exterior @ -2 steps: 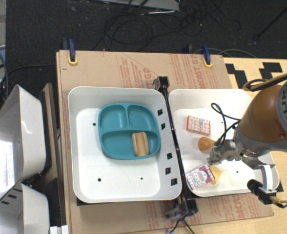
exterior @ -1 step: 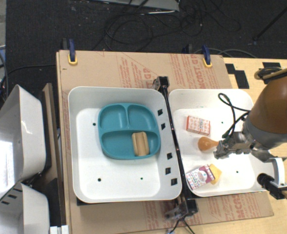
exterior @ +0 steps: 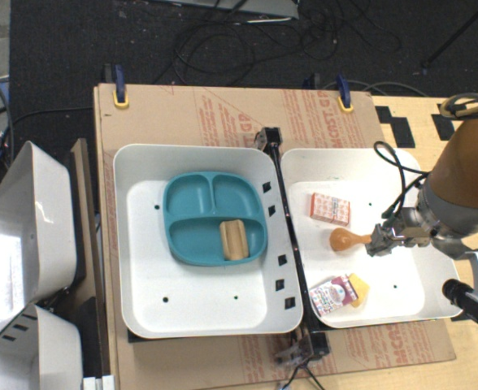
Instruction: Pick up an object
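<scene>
The tool is sitting low inside the right bin, at the end of the grey arm that is reaching in from the right. Its tip is lying right at the narrow end of an orange, spoon-like object, touching it or very nearly so. Whether the fingers are spread or pressed together cannot be told, since the dark wrist hardware is hiding them, and nothing is clearly showing between them.

Judging from this, the arm is in the approach-and-grasp step: it is lined up on the orange piece but not yet lifting anything. The next move is calling for the fingers to straddle the thin handle squarely, close firmly, and then rise straight up; the handle looks slim and rounded, so it could slip or roll out if the grip lands off-centre.

Just beyond the orange object, a small red-and-white carton is lying near the bin's upper part, and a pink-and-yellow packet is lying nearer the lower edge, both apart from the tool. Across the divider, the left bin is holding a teal divided plate with a tan block in its lower compartment. Both bins are resting on the cardboard-covered desk.
</scene>
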Tool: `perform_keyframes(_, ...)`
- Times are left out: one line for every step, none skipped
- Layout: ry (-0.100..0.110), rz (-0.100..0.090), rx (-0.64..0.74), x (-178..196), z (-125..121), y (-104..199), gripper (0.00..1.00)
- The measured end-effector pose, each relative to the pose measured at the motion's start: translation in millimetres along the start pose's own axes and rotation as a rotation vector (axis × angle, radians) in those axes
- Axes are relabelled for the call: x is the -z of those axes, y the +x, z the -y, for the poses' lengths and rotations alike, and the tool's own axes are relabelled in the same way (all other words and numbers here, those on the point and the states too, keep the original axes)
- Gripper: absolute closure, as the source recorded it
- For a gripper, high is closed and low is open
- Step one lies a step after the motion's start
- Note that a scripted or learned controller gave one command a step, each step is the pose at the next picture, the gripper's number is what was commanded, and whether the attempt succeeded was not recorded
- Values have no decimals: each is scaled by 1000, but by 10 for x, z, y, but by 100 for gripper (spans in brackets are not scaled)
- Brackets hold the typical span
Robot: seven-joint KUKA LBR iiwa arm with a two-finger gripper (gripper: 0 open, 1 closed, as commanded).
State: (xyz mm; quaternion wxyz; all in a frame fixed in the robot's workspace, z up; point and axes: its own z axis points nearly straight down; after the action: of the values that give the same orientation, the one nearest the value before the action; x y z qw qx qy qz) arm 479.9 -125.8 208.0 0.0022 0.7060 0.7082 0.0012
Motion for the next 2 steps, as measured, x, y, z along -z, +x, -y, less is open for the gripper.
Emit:
perform_keyframes(-2,0,2,572,-75,77,100)
perform_keyframes(3,-1,0,672,-83,78,100)
